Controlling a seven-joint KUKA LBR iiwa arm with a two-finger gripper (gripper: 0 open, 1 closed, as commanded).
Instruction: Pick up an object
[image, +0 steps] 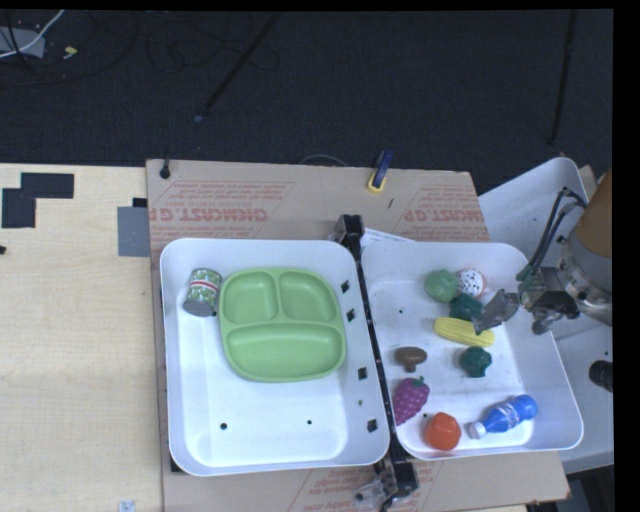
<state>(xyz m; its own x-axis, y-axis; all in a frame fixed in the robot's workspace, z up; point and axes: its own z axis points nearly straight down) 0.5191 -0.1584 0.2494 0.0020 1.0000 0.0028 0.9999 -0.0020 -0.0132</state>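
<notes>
- Gripper (518, 310) hangs over the right bin (560, 400), fingers spread, pinching nothing.
- One fingertip (492, 314) sits just beside the corn (463, 332) and a dark green toy (464, 307).
- Left bin (260, 440) bears a green tray (282, 325) and a can (203, 291).

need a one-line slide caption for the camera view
Gripper hovers over the right bin of toy foods near a yellow corn; left bin has a green divided plate and a small can.
</notes>
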